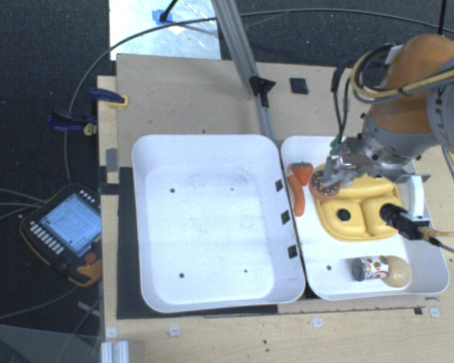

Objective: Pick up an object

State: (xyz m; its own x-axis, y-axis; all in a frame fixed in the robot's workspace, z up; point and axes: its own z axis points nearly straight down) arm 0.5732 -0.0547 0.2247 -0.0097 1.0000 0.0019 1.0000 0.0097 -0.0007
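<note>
One gripper (331,178) over donut (323,188), carrot (298,187) just beside.

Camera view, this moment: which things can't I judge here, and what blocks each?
- Hand: whether it grips anything; the wrist sits over it and the detail is too small.
- Pinkish round item beneath the hand: its identity, partly covered.
- Yellow object: its upper part, hidden by the arm.
- Small can in the right bin: its label, too small to read.
- Carrot: whether it touches the bin wall, unclear.
</note>
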